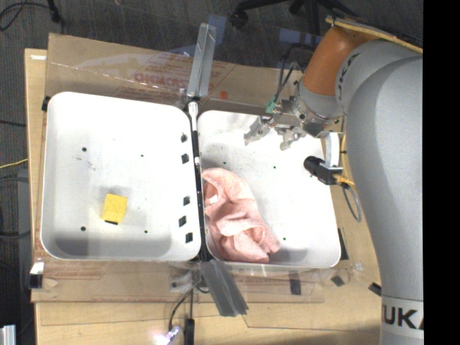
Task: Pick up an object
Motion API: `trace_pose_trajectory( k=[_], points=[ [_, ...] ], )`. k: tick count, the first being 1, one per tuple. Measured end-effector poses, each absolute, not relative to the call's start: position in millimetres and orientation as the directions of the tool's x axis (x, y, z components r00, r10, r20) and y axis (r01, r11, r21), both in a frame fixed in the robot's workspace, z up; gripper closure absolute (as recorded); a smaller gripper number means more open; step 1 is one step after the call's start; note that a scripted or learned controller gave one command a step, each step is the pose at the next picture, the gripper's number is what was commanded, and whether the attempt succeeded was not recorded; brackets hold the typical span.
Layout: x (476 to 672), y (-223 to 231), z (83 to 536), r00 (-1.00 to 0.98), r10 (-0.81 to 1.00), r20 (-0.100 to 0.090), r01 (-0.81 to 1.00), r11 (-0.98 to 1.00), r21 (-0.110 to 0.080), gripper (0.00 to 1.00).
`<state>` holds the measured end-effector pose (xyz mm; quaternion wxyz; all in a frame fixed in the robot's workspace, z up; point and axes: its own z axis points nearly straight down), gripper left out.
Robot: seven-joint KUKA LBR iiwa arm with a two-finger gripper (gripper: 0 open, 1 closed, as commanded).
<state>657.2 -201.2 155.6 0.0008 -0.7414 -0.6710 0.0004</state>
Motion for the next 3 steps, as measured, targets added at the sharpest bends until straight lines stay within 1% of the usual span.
trace_pose_trajectory(
  k=[1, 2, 3],
  points=[
    [643.0, -158.4, 134.3, -0.079, 0.997, 0.002, 0.997, 0.079, -0.005, 0.00],
    [655.9, -139.2, 91.5, 0.079, 0.997, 0.002, 0.997, -0.079, -0.008, 0.00],
    [656.4, -137.9, 101.8, 0.072, 0.997, 0.003, 0.997, -0.072, -0.010, 1.00]
  ],
)
